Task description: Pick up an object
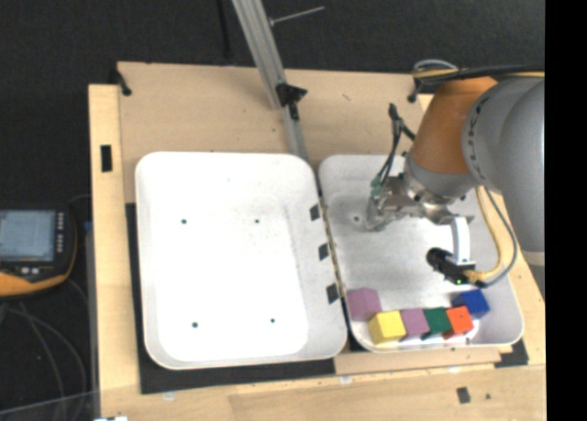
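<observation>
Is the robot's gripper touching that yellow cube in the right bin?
Apart. The camera view shows the gripper over the bin's upper part, with bare white floor between it and the yellow cube near the bottom edge.

Even overhead light, white bins (229, 254) bright and near washed out, dark surroundings, soft focus, faint shadows

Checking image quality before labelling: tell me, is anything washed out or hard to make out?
Camera view: the left bin is overexposed, its floor nearly featureless; the blocks in the right bin show clear colours; the gripper is small and shadowed, its details hard to read.
</observation>
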You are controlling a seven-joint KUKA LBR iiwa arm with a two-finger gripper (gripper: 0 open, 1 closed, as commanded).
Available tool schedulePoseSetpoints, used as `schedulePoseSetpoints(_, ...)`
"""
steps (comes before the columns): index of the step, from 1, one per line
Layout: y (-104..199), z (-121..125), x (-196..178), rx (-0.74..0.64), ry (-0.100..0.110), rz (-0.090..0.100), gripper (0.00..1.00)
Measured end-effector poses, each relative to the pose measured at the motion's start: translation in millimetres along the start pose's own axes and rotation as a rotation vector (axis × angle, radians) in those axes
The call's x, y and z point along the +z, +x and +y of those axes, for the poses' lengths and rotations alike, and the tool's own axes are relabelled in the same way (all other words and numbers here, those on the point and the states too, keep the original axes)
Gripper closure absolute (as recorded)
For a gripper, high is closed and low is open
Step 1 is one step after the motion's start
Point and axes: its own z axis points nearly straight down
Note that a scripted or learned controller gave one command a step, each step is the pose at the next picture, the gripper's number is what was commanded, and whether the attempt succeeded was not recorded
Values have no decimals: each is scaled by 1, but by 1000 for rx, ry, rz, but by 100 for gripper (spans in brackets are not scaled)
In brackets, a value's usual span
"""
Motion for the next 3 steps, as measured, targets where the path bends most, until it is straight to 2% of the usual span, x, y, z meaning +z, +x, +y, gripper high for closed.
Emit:
schedulePoseSetpoints(1, 94, -13, -98, -11, -11, 4, 100)
schedulePoseSetpoints(2, 88, -14, -93, -1, -3, 1, 0)
schedulePoseSetpoints(3, 87, -13, -104, 2, -7, 1, 100)
